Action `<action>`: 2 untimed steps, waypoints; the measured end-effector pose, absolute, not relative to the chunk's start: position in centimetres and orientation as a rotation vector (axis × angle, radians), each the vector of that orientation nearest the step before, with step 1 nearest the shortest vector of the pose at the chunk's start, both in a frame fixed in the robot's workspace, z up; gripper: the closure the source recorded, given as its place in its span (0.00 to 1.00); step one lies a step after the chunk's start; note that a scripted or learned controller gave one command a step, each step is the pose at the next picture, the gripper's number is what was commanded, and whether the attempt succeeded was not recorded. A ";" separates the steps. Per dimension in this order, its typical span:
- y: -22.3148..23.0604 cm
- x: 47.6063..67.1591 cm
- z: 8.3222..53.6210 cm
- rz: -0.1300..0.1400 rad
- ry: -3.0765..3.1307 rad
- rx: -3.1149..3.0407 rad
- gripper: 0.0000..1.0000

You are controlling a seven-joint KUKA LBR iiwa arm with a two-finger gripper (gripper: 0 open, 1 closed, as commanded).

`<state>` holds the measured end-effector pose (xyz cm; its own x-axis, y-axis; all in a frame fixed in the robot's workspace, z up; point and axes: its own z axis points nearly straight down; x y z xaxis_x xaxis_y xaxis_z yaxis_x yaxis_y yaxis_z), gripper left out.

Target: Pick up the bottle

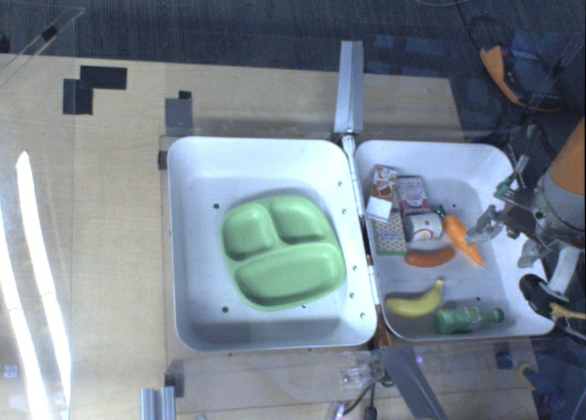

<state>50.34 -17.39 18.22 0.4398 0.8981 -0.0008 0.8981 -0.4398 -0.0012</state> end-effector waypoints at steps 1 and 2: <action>-16.2 48.9 25.5 -0.003 -1.969 -2.452 0.00; -18.8 49.1 23.2 -0.001 -1.883 -2.517 0.00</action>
